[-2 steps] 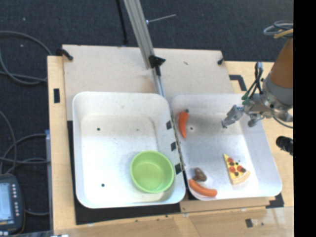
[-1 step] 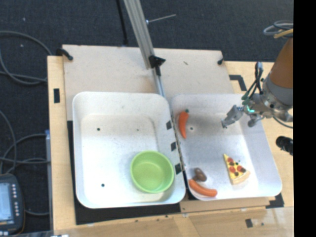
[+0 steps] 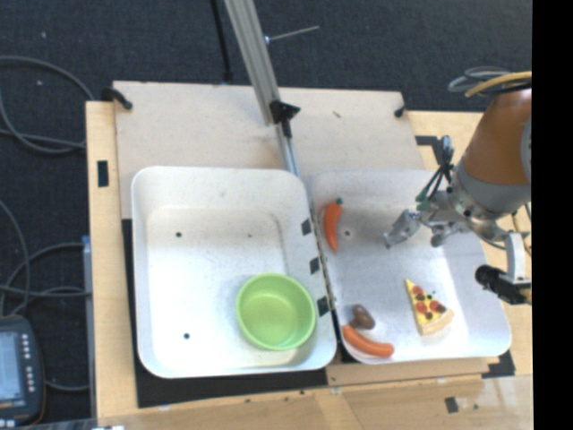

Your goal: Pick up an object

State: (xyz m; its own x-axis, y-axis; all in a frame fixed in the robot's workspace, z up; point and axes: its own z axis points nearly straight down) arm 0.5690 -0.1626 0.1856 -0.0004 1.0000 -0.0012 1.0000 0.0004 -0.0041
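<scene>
Gripper (image 3: 414, 228) sits over the upper middle of the right bin (image 3: 488, 330), hanging from the grey and orange arm (image 3: 497, 150) that enters from the right edge. Finger state: cannot tell; the dark linkage blurs together at this angle. Nothing visible between the fingertips.

Right bin contents:
- toy carrot (image 3: 331, 224), orange with a green top, lying lengthwise against the left wall, well left of the gripper.
- toy pizza slice (image 3: 427, 307), yellow with red and dark toppings, in the lower right part, below the gripper and apart from it.
- small brown lump (image 3: 362, 315) near the lower left corner; kind not resolvable.
- toy hot dog (image 3: 368, 344), orange-red, lying along the front wall just below the brown lump.

Left bin (image 3: 179, 204): one green bowl (image 3: 276, 310), upright, in the lower right corner, close to the wall shared with the right bin.

Both bins rest on a pale wooden bench (image 3: 206, 124). An aluminium strut (image 3: 255, 52) slants down to the gap between the bins.
</scene>
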